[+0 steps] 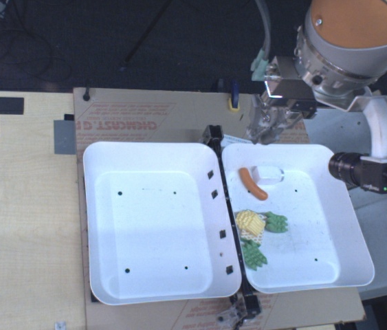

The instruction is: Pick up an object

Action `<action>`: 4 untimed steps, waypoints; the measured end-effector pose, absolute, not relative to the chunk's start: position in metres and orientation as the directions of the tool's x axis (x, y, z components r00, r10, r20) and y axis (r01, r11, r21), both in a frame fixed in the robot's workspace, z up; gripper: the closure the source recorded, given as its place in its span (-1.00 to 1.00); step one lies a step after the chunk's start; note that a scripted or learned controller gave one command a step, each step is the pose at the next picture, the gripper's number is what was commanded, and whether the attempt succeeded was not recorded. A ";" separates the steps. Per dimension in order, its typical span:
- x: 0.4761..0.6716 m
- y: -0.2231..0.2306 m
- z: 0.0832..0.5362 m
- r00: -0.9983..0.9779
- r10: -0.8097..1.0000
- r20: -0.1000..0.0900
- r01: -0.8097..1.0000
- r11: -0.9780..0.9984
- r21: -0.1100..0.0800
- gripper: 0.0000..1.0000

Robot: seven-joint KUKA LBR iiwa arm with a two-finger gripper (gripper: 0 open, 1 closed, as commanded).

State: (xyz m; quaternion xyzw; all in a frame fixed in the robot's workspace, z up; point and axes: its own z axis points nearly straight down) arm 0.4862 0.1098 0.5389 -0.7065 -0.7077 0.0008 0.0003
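**Right bin contents, claw raised above far rim**

Orange sausage-shaped piece (253, 183): lying loose on the floor of the right bin (330, 253), just below the claw (270, 130) in the camera view and slightly to its left; set on a slant, upper end toward the divider, lower end toward the bin's middle. Not touched by the claw.

Small white object (269, 174): pale against the white floor, just beside the orange piece, almost straight under the claw. Shape hard to make out.

Yellow ridged piece (249, 223): further below the claw, near the inner wall of the right bin, apart from the orange piece.

Green leafy piece (275, 221): touching the yellow piece on its right side.

Second green piece (253, 255): just below the yellow one, furthest from the claw among the bin's items.

Claw: hanging over the far rim of the right bin, clear of every item, nothing seen between its fingers. Opening not readable against the cluttered background; cannot tell wide or narrow.

Arm wrist with orange band (348, 9): up and to the right of the claw.

Left bin (104, 184): down and to the left of the claw, joined to the right bin along a black-clipped divider (220, 205).

Cardboard sheet (152, 119): under both bins, printed lettering to the claw's left.
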 end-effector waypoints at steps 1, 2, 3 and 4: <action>0.476 0.140 0.537 -0.002 1.000 -0.001 1.000 0.002 -0.005 1.00; 0.504 0.152 0.537 -0.003 1.000 -0.002 1.000 0.003 -0.002 1.00; 0.503 0.152 0.547 -0.009 1.000 -0.003 1.000 0.009 -0.006 1.00; 0.504 0.153 0.556 -0.015 1.000 -0.004 1.000 0.015 -0.011 1.00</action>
